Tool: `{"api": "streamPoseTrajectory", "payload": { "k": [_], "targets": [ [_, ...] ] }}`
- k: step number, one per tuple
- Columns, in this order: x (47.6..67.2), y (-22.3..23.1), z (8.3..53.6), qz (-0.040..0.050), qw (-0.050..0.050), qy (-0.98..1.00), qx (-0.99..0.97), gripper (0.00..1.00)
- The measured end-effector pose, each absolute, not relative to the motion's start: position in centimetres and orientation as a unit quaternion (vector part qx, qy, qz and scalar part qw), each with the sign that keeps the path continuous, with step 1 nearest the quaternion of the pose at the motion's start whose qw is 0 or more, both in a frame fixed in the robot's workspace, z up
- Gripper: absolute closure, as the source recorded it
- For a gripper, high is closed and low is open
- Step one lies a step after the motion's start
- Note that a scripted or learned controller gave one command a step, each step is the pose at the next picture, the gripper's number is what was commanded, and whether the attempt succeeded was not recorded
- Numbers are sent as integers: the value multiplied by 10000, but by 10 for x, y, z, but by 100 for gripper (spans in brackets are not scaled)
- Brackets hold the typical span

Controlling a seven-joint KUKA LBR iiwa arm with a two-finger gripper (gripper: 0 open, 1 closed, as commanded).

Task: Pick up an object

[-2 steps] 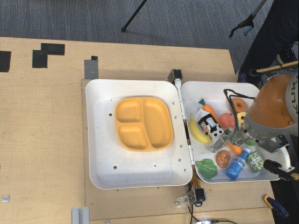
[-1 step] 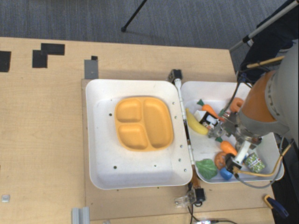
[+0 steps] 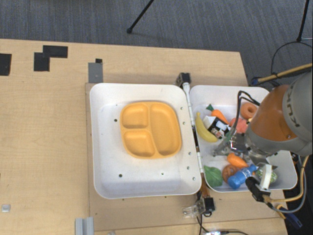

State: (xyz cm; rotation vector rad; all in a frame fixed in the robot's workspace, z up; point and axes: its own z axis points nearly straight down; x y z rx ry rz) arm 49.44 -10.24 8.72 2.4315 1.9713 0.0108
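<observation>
Hanging low over the right bin (image 3: 288, 179), claw (image 3: 234, 148) mostly hidden under the grey wrist and orange band of the arm (image 3: 274, 119); impossible to tell whether spread or pressed together, and nothing visibly pinched. Showing just a bit of metal at the arm's left lower edge, right above the toys.

Lying just beneath and beside that metal: an orange carrot-like piece (image 3: 236, 160), touching a brownish round toy (image 3: 228, 172) and a blue toy (image 3: 239, 178) toward the bin's near edge. Sitting left of these, in the near left corner, a green leafy toy (image 3: 213, 175). Resting farther up along the bin's left wall, a yellow banana (image 3: 204, 129), with a small black-and-white object (image 3: 216, 127) just beside it and another orange carrot (image 3: 218, 115) above. Peeking out by the arm's upper edge, a pink-orange ring (image 3: 248, 111).

Sitting in the left bin (image 3: 105, 180), well apart from the claw, a yellow divided plate (image 3: 148, 129) with three compartments. Both bins resting side by side on the wooden desk (image 3: 44, 146).
</observation>
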Motion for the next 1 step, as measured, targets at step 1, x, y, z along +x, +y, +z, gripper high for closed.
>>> {"api": "streamPoseTrajectory", "payload": {
  "k": [1],
  "targets": [
    [496, -102, 98, 48, 68, 6304, 7762, 100]
  ]
}}
